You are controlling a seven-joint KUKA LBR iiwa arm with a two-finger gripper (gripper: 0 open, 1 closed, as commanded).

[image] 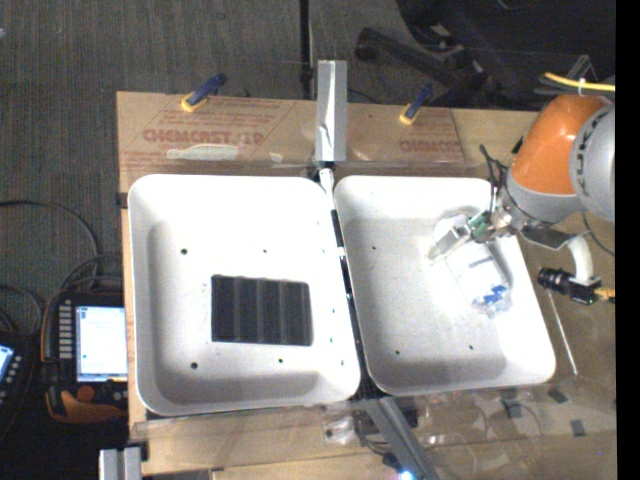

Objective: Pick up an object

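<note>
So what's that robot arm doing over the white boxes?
The arm reaches in over the right bin, trying to pick something up. Its gripper hangs above the bin's far side, and nothing shows between its fingers. A small blue and clear thing lies in that bin, a little nearer the front. The left bin holds a dark ridged block.

Bright overhead light, white bins [240, 193] near glare, soft shadows, dim floor, slightly grainy picture
</note>
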